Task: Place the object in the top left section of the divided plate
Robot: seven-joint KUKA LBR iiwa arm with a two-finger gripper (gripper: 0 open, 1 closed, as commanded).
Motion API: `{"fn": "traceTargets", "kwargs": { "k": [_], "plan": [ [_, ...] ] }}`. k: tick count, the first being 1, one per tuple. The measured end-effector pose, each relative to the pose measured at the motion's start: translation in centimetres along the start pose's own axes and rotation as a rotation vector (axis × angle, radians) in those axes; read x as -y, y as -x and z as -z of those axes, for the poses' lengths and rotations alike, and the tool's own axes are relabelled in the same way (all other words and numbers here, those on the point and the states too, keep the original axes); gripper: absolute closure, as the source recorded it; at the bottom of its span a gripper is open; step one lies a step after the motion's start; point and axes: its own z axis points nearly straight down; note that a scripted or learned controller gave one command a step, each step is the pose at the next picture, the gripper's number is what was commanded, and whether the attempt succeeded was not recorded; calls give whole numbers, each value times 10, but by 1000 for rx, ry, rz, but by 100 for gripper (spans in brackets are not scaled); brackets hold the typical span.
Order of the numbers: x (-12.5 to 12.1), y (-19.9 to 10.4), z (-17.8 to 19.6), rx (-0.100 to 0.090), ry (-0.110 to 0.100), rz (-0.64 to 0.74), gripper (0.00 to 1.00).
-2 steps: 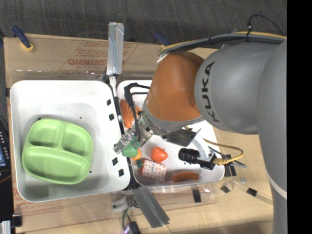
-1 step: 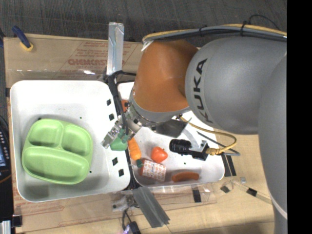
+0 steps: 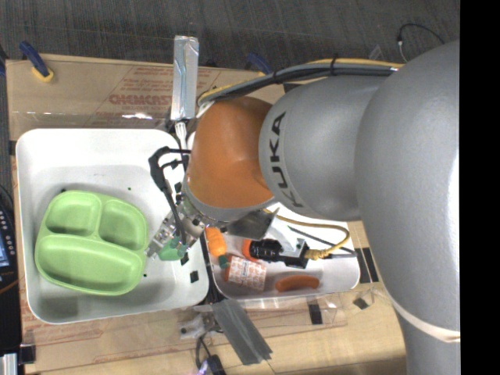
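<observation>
Small green object [image 3: 167, 250]: located at the tip of the gripper [image 3: 173, 237], over the floor of the left bin [image 3: 78, 151], close to that bin's right wall and toward its bottom edge. Just beside the right rim of the green divided plate [image 3: 86, 260], not on it. Whether touching the rim: cannot be told.

Plate: lying flat in the left half of the left bin, three sections, all bare.

Right bin [image 3: 344, 276]: along its bottom edge, an orange item [image 3: 216, 244] at the left wall, then a red-and-white labelled cylinder [image 3: 246, 270] lying on its side, then a red-orange elongated piece [image 3: 297, 283].

Arm [image 3: 375, 131]: entering from the right, orange band [image 3: 226, 158] above the wall shared by the two bins, covering most of the right bin. Gripper pointed down and leftward into the left bin. Claw state, spread or pinching: cannot be told.
</observation>
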Motion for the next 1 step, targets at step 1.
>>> {"fn": "traceTargets", "kwargs": {
  "k": [1],
  "plan": [
    [-60,-63,32,2,1,30,100]
  ]
}}
